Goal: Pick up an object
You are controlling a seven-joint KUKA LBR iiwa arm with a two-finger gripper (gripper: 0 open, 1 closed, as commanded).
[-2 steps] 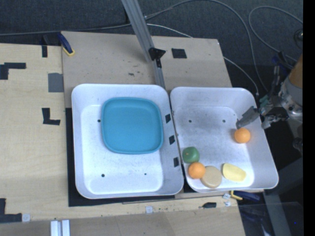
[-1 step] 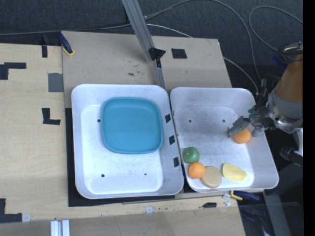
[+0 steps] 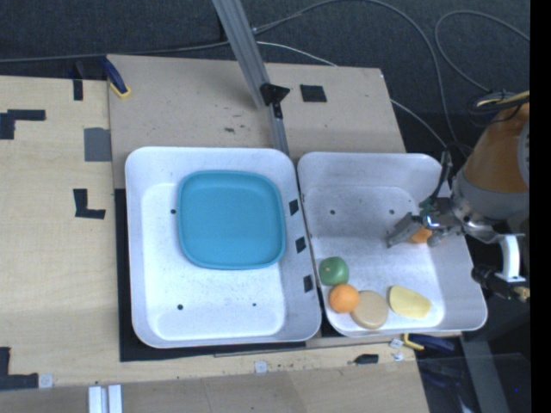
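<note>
My gripper [image 3: 411, 233] reaches in from the right, low over the right bin [image 3: 362, 175]. A small orange object [image 3: 419, 236] sits between its dark fingers, partly hidden by them. Along the bin's front edge lie a green ball [image 3: 334, 270], an orange ball [image 3: 343, 298], a tan round piece [image 3: 371, 309] and a yellow piece [image 3: 409, 302]. In the left bin [image 3: 151, 231] lies a teal square plate [image 3: 231, 218].
A grey metal pole [image 3: 250, 50] slants from the top down to the gap between the bins. Black cables [image 3: 413, 24] loop across the dark floor at the top right. The wooden bench surrounds both bins.
</note>
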